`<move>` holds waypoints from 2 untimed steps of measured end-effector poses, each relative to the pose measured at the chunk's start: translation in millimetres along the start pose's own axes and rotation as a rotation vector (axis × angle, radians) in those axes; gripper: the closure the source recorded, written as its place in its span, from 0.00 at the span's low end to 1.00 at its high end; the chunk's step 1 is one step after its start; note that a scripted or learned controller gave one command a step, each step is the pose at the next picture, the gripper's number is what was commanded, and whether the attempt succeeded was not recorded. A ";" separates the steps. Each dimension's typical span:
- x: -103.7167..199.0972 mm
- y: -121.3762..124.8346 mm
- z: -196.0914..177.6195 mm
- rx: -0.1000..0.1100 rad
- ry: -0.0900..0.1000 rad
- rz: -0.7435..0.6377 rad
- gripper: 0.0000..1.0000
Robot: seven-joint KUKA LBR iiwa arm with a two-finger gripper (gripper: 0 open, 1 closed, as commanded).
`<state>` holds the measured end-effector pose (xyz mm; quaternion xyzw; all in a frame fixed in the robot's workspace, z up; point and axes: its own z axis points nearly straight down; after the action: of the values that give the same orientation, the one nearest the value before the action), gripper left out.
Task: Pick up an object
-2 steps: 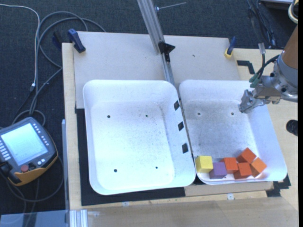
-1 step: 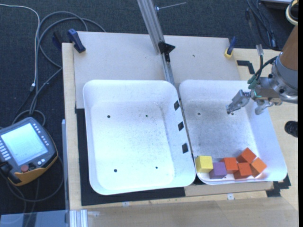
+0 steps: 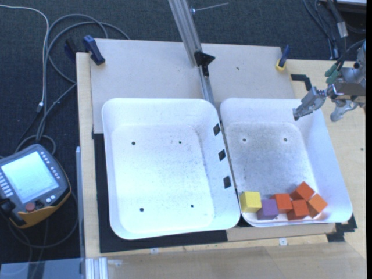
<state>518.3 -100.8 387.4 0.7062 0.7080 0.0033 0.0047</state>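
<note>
The right bin point(image 3: 325, 150) holds a cluster of small blocks along its near edge: a yellow block point(image 3: 251, 200), a purple block point(image 3: 268, 208), and several orange blocks point(image 3: 299, 200) beside them. My gripper point(image 3: 323, 109) hovers over the bin's far right corner, well away from the blocks. Its two fingers are spread apart, open, with nothing between them.
The left bin point(image 3: 160, 167) sits beside the right one on the bench. A slanted metal pole point(image 3: 186, 28) rises at the back centre. Clamps point(image 3: 93, 48) hold the board's far corners. A teach pendant point(image 3: 29, 182) lies left of the bench.
</note>
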 end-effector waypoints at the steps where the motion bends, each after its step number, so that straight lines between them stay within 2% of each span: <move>1: -18.8 4.7 132.3 0.021 0.004 0.005 0.00; 2: -50.9 -18.2 239.6 0.021 0.004 0.006 0.00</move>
<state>502.9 -152.3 147.7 0.7083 0.7059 -0.0027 -0.0044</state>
